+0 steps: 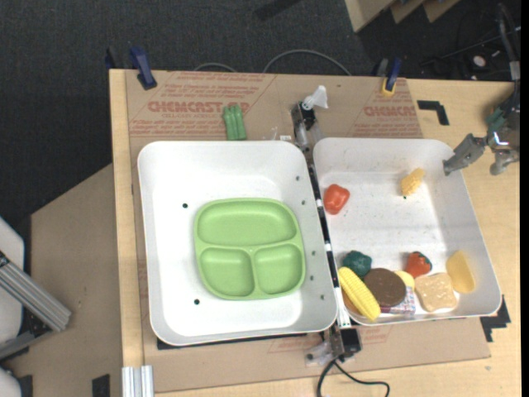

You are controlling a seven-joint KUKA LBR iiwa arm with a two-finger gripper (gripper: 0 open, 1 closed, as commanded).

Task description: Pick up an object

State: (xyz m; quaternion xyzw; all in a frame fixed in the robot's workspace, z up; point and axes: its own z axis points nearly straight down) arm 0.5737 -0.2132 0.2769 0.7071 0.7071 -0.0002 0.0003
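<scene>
My gripper (474, 167) hangs over the right bin's far right rim, open, with nothing between its fingers. In the right bin (372, 160) a red toy pepper (335, 198) lies near the left wall and a small yellow piece (412, 181) lies further back. Along the near wall sit a dark green item (357, 262), a corn cob (359, 294), a brown round piece (385, 286), a red item (417, 264), a tan bread-like piece (436, 292) and a yellow piece (460, 271). The gripper is up and to the right of all of them.
The left bin (165, 180) holds a green divided plate (248, 246). A green object (235, 122) lies on the cardboard behind the left bin. Clamps (142, 66) hold the cardboard at its far edge, and a fitting (307, 114) stands between the bins.
</scene>
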